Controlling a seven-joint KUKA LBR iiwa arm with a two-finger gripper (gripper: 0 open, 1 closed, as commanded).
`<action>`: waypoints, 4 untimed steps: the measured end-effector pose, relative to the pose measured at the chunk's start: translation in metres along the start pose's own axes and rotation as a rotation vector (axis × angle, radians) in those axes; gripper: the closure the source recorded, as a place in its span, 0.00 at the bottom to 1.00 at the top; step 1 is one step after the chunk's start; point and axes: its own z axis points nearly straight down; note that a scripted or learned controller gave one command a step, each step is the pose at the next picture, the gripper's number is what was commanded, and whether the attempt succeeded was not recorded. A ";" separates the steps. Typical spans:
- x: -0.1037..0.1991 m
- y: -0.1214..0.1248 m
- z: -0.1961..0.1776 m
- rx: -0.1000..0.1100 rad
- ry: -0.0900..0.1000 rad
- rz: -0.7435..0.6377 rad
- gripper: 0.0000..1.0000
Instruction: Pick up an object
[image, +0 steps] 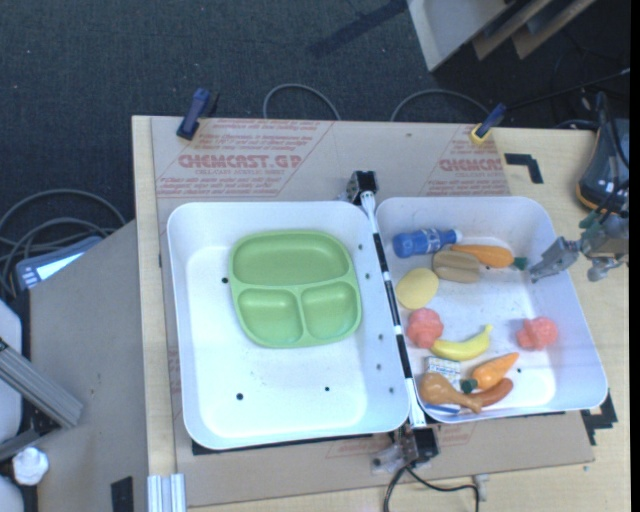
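Hovering over the right bin's right rim, the pincer grasps nothing, its jaws parted; the toy food, including a banana, lies left of it.

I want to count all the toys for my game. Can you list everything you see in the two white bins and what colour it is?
Divided plate: 1, green, left bin.
Bottle: 1, blue, top of right bin.
Carrots: 2, orange, one top, one bottom.
Bread roll: 1, brown, by bottle.
Lemon: 1, yellow, left side.
Fuzzy balls: 2, pink-red, middle and right.
Banana: 1, yellow, middle.
Drumstick: 1, brown, bottom.
Clamps: 2, blue, bench's far edge.
Gripper: 1, grey, right bin's right edge.
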 end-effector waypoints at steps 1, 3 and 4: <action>-0.005 -0.020 0.139 -0.001 0.005 -0.003 0.00; 0.034 -0.001 0.033 -0.002 0.000 -0.001 1.00; 0.045 0.044 -0.017 -0.003 0.000 -0.002 1.00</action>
